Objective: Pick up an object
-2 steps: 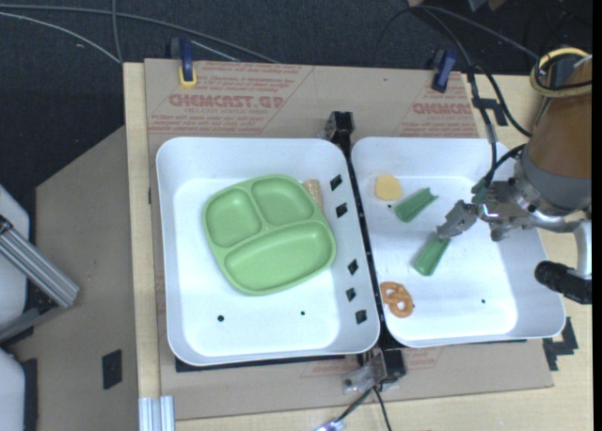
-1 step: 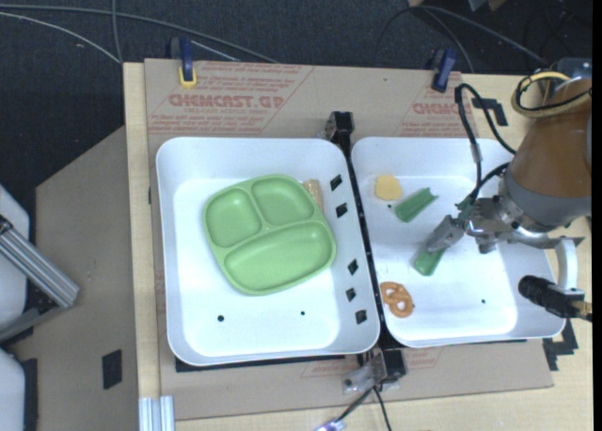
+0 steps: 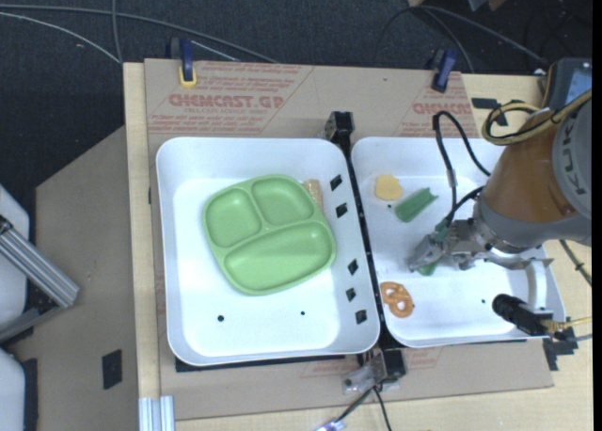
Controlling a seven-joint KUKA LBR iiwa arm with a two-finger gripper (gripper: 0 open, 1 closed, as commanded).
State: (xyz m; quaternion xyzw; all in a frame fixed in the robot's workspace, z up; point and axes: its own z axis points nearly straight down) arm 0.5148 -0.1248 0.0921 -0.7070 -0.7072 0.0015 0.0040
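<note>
In the right bin [image 3: 470,326], my gripper [image 3: 425,254] hangs low over the middle of the floor. A small green piece [image 3: 428,268] peeks out right under its tip, and whether it is gripped is hidden. A longer green object [image 3: 414,204] lies behind the gripper, with a yellow round piece [image 3: 388,187] just beyond it. An orange pretzel [image 3: 397,298] rests near the front left corner of that bin.
The left bin [image 3: 179,316] bears a green divided plate [image 3: 270,232] with a small tan piece [image 3: 313,193] at its back right edge. A black clip-studded divider [image 3: 346,231] runs between the bins. The arm [image 3: 531,194] covers the right bin's right side.
</note>
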